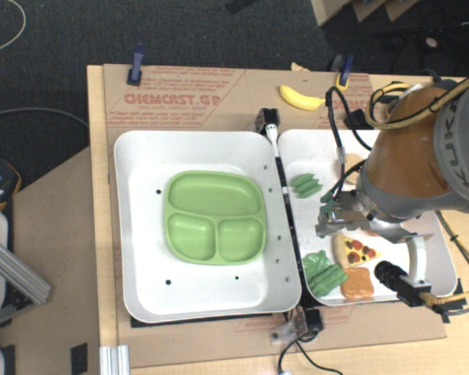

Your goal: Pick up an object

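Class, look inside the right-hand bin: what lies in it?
Inside the right bin: two green bean pieces, a pizza slice and an orange piece. The arm covers the rest.

green divided plate (215,217); white bins (141,233); yellow banana (300,98); orange wristband (410,143).

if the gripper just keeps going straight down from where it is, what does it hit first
Probably the pizza slice toy, which lies just below the gripper in the right bin. Depth is hard to judge from this slant, so it may meet bare bin floor beside it.
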